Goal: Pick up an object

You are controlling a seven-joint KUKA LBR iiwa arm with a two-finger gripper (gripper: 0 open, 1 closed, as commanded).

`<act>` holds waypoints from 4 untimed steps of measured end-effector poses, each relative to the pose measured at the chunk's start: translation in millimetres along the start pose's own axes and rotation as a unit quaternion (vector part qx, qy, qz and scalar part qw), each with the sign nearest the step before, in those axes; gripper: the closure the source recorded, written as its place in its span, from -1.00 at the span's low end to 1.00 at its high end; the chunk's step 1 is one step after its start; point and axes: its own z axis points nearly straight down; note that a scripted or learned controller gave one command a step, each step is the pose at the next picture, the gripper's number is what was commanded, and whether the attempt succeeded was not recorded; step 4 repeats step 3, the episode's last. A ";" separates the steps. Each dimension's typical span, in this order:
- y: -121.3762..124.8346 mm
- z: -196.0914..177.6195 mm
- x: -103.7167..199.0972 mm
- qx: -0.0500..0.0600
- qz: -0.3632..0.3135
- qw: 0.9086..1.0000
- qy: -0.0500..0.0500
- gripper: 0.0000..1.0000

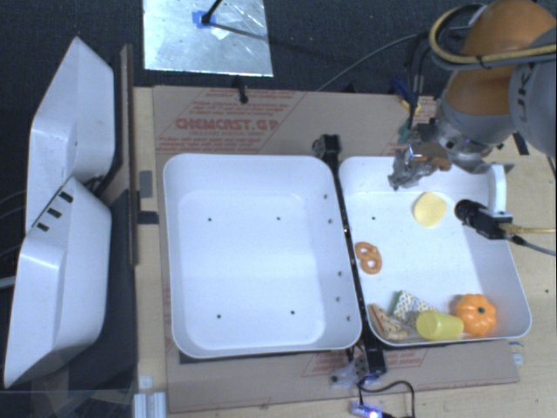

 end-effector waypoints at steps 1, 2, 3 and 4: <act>12.8 -4.1 55.4 -0.001 0.000 1.000 0.000 1.00; 24.7 -4.6 100.6 -0.001 0.000 1.000 0.000 1.00; 30.6 0.8 142.8 0.000 0.000 1.000 0.000 1.00; 30.6 0.8 142.8 0.000 0.000 1.000 0.000 1.00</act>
